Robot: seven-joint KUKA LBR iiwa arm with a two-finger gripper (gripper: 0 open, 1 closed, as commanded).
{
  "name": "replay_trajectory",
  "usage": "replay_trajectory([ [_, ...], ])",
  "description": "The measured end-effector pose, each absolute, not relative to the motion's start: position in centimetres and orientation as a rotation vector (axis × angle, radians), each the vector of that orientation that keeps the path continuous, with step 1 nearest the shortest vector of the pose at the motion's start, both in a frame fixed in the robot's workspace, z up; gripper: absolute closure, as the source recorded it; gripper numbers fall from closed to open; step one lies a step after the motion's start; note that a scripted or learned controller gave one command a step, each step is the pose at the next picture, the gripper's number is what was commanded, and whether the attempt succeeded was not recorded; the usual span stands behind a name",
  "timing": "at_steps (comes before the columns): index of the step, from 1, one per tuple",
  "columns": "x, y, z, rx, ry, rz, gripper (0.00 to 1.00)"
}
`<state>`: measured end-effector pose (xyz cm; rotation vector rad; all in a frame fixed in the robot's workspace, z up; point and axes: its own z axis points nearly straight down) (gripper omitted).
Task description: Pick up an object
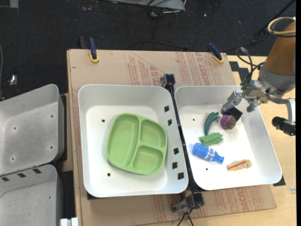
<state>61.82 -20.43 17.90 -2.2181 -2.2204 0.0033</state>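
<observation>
The grey arm with its orange band reaches in from the right and hangs its two-finger gripper (233,108) over the far part of the right-hand shallow white bin (268,140), and right at its black tip sits the small round purple toy, an eggplant-like piece (228,121), just on the near-left side of the tool. Whether the tip touches that purple piece or only hovers over it, the slanted view does not settle, and how wide the tool stands is hidden too, so nothing can be called held. A curved dark green pod-shaped toy (210,122) lies just left of the purple piece, its long axis running near to far with a lean. Nearer the camera lies a light green ribbed toy vegetable (211,138), then a small blue plastic bottle (207,153) lying on its side with its long axis pointing near-right, and well to the near right a flat orange-and-tan strip-shaped toy (239,164). The left bin (89,140) carries a light green divided plastic plate (137,144), well apart from the tool. By this reading the purple piece is the likeliest target: it lies almost directly below, a touch near and left.
</observation>
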Motion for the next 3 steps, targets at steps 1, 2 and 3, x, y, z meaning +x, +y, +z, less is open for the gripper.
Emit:
replay_trajectory([
  [1,62.7,-20.9,12.7,-2.219,-2.222,0.003,0.00],
  [2,62.8,-20.9,14.1,-2.221,-2.226,-0.001,1.00],
  [3,63.6,-20.5,18.7,-2.222,-2.230,-0.005,1.00],
])
